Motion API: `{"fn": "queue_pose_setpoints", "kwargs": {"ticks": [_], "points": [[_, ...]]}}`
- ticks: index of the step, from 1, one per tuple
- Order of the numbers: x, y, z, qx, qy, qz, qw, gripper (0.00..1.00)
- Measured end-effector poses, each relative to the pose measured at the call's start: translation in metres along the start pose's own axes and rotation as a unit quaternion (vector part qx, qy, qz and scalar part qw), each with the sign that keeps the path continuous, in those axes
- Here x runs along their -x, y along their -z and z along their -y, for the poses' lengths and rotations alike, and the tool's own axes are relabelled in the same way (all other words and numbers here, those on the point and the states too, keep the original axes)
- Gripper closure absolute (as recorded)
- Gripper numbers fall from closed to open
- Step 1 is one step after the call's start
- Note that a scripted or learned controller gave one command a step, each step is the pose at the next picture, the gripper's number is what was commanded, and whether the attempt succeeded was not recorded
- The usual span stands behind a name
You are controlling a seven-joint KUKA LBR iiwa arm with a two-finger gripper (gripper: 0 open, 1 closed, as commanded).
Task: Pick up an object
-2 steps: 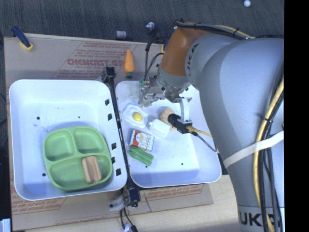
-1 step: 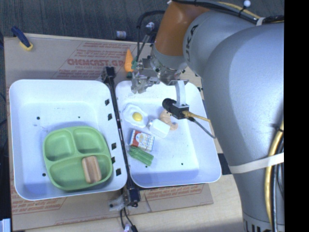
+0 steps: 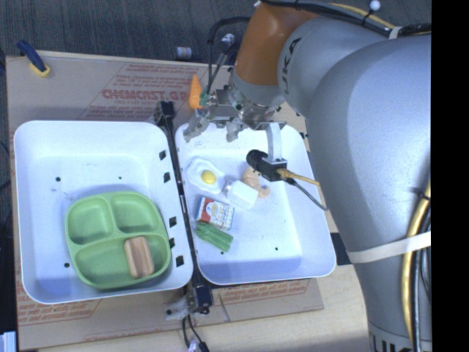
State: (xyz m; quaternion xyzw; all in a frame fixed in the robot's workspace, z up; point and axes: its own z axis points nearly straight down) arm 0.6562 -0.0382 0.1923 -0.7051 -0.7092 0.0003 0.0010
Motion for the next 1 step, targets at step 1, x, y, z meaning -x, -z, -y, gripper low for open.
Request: {"fn": "queue_pose_setpoints", "kwargs": {"ticks": [1], "points": [[0.0668, -0.1005, 0.0004, -0.001, -0.001, 0.001, 1.0, 0.0]]}}
